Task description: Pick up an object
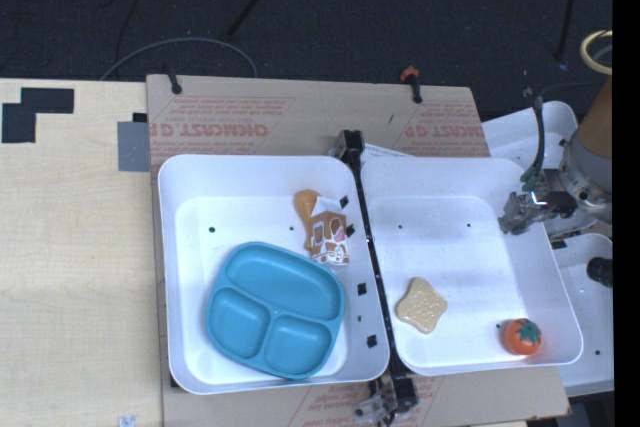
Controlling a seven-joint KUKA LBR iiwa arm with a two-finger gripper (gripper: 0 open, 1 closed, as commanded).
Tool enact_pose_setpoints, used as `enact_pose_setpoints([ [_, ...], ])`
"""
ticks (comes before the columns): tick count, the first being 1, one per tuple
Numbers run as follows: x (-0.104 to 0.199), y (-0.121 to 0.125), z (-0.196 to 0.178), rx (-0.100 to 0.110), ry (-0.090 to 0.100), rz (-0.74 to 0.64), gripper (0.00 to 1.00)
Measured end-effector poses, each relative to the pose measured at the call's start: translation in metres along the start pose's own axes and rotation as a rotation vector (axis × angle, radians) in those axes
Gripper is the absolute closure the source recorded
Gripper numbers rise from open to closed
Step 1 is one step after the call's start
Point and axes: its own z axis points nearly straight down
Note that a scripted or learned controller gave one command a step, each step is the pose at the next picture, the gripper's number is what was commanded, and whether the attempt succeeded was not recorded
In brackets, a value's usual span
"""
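Two shallow white bins sit side by side on a sheet of printed cardboard (300, 120) laid over the table (70, 255), and the black divider (365, 255) where their rims meet serves as the landmark here. Just left of that divider, in the left bin (185, 215), a small patterned carton (329, 239) lies against the divider's upper half, with a tan, wooden-looking piece (306, 206) touching its upper left corner. Below and left of the carton, a blue sectioned plate (274, 310) fills much of the bin floor; its upper right edge reaches up beside the carton. Right of the divider, in the right bin (450, 185), a pale, star-shaped cookie-like object (421, 305) rests near the divider's lower half, apart from the wall. Farther right from the divider, in the bin's lower right corner, sits a small orange tomato-like toy (521, 336) with a green top, well apart from the cookie-like piece. The hand (519, 210) hangs at the right bin's far rim, on the side opposite the divider, with the grey arm behind it. Nothing is visibly between its fingers, and how far they are spread I cannot tell at this size and angle.
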Motion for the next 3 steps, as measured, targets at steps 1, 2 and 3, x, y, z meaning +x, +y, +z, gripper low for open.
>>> enact_pose_setpoints([
  [1, -0.001, 0.001, -0.036, 0.003, 0.001, 0.000, 1.00],
  [2, 0.056, -0.010, -0.022, 0.008, 0.004, -0.002, 1.00],
  [3, 0.115, -0.029, -0.014, 0.010, 0.004, -0.001, 1.00],
])
